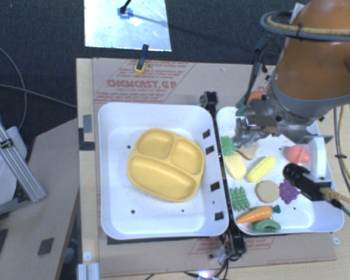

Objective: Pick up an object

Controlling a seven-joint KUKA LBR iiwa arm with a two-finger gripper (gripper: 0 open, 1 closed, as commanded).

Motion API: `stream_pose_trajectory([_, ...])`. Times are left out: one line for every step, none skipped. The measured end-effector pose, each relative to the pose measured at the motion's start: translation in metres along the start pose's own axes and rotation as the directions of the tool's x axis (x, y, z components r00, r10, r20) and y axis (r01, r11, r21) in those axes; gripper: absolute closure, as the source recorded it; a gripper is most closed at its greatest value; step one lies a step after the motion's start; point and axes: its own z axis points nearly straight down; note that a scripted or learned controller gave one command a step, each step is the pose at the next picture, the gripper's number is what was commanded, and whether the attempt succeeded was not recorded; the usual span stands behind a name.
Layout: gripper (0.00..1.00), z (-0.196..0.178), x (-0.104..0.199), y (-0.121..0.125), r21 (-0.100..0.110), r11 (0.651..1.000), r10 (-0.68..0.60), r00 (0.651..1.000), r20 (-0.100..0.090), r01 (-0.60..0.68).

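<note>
A: What is sitting at the far left? I am seeing a white bin [114, 214] lying on the desk [52, 150].

B: That left bin is carrying a yellow divided plate [166, 164]; the plate is resting a little tilted near the bin's middle, with its three compartments facing up; a printed cardboard sheet [141, 84] is showing beyond the bin's far edge.

A: And moving right?

B: A second white bin [326, 217] is lying just beside the first, their rims touching along a black clipped seam; the toy food is crowding this one; a green leafy piece [227, 145] is sitting at its left wall, with a pale yellow slice [235, 167] just right of it and a yellow corn cob [261, 169] lying beside that; nearer us a green ridged vegetable [240, 198] is standing over a carrot [256, 214], which is lying along the near rim; a tan round cookie [268, 191] is resting between the corn and the carrot; purple grapes [289, 191] are sitting just right of the cookie; a pink piece [298, 154] is lying farther right, by the right wall.

A: Where is the arm working?

B: The grey arm, orange above the wrist, is reaching in from the right; its gripper [247, 134] is hanging over the far left part of the right bin, just above the leafy piece and a tan slice; whether the jaws are apart or together, I cannot tell; nothing is showing between them.
</note>
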Motion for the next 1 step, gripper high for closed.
stream_pose_trajectory([1.0, -0.0109, 0.0003, -0.0002, 0.001, 1.0, 0.0, 1.0, 0.001, 0.0])
